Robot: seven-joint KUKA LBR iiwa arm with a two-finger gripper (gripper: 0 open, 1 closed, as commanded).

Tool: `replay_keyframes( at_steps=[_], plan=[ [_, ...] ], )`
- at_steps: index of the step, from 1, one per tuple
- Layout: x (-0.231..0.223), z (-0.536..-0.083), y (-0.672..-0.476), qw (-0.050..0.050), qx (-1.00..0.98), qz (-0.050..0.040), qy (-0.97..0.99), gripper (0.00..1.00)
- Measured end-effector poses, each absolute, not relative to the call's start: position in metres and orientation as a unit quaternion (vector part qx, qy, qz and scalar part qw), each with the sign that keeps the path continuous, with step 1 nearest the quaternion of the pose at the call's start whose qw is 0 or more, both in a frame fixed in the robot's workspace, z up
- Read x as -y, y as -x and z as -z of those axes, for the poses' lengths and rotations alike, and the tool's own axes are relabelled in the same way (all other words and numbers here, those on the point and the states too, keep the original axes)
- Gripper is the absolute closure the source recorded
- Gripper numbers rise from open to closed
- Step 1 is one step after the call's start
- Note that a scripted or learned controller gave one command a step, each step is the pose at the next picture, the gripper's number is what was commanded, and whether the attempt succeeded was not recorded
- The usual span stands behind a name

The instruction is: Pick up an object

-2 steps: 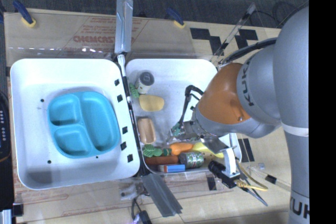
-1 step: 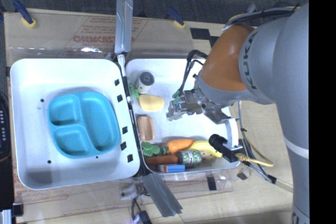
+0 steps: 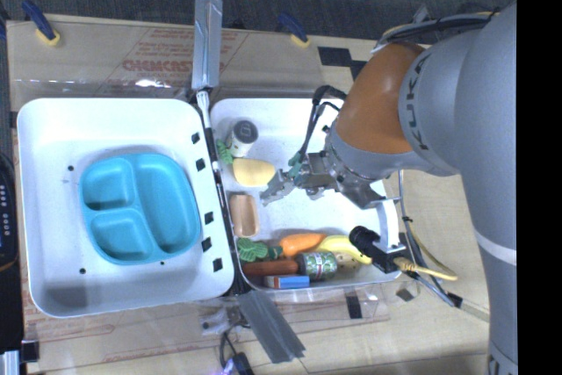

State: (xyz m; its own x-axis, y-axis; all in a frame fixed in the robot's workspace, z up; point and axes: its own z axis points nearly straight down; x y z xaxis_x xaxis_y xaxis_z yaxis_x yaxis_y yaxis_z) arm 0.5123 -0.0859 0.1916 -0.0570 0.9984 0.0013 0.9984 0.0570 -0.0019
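"One thing first: the gripper (image 3: 274, 189), open or closed?"

"From this slant I cannot tell. Its tip sits low in the right bin (image 3: 290, 114), just beside the lower right corner of a pale yellow block (image 3: 250, 171). Whether the two touch, I cannot tell either."

"What lies around that block?"

"Above it is a small grey round cap (image 3: 244, 133), with a green scrap (image 3: 224, 154) against the bin's left wall. Below it, by the same wall, lies a tan block (image 3: 242, 213)."

"And farther out?"

"Along the bin's lower wall there is a leafy green piece (image 3: 253, 250), an orange carrot (image 3: 301, 241) and a yellow banana (image 3: 344, 248). Under them a dark bottle (image 3: 294, 265) lies on its side, with a blue and red thing (image 3: 285, 281) just beside it."

"The arm?"

"The grey arm (image 3: 465, 101) reaches in from the right, its orange band (image 3: 378, 101) above the bin's right half."

"The other bin?"

"The left bin (image 3: 35, 189) holds a blue divided tray (image 3: 139, 206), well apart from the gripper."
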Motion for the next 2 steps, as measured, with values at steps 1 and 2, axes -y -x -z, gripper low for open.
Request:
replay_keyframes(
  at_steps=[1,2],
  plan=[
    [0.106,-0.095,-0.568,0.004,0.729,-0.0038,0.685,0.00],
    [0.095,-0.092,-0.603,0.001,0.699,-0.0006,0.715,0.00]
  ],
)
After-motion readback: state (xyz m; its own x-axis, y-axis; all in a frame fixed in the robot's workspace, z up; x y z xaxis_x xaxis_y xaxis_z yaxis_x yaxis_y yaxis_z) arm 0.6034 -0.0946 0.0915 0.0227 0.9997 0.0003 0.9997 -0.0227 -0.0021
